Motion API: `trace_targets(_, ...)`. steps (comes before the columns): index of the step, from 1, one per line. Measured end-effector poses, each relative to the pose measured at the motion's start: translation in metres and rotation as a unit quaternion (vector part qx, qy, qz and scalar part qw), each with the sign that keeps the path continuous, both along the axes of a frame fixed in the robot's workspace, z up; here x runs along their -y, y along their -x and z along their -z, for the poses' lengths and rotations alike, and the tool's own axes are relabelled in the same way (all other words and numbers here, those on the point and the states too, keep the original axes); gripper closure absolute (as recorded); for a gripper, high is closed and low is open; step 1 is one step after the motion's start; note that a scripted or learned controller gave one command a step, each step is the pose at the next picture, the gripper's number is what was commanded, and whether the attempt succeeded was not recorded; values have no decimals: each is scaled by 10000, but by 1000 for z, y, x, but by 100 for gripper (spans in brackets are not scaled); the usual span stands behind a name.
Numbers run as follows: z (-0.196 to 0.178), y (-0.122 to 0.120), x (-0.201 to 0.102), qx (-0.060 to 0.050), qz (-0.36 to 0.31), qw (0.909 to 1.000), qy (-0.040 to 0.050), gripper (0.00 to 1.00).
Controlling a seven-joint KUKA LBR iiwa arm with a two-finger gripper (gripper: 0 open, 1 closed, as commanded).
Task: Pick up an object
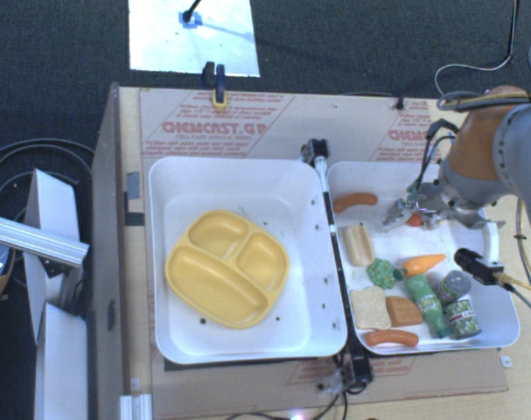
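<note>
Your bench (248, 116) carries two shallow white bins side by side. The left bin (173, 199) holds a yellow divided plate (227, 268), lying flat near its middle. The right bin (501, 322) holds the toy food.

The arm (492, 151) reaches in from the right, orange band above the wrist, and its gripper (412, 214) sits low over the upper middle of the right bin. A small red-orange item (415, 220) shows right at the tip; you cannot tell from this view whether it is gripped or merely lies beneath.

Contents of the right bin, larger first:
- green bottle (429, 305), lying beside a labelled can (463, 318)
- bread slice (369, 308), touching a brown cracker (403, 311)
- pale bun (359, 244), near the divider
- sausage (355, 201), upper left
- second sausage (392, 339), at the front wall
- carrot (422, 264)
- broccoli (383, 274), just beside the carrot
- grey round lid (455, 283)
</note>
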State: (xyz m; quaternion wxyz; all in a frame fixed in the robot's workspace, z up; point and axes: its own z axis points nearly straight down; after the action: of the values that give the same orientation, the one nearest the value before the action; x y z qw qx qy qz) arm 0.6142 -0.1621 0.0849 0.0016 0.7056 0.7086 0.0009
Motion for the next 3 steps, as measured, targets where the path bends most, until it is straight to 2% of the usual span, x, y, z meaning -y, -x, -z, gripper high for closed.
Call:
trace_targets(1, -75, -56, 0, 15, -8, 10000, 4, 0)
trace_targets(2, -131, -2, -11, 4, 10, 10000, 1, 0)
trace_targets(3, -47, -22, 3, -21, 16, 10000, -4, 0)
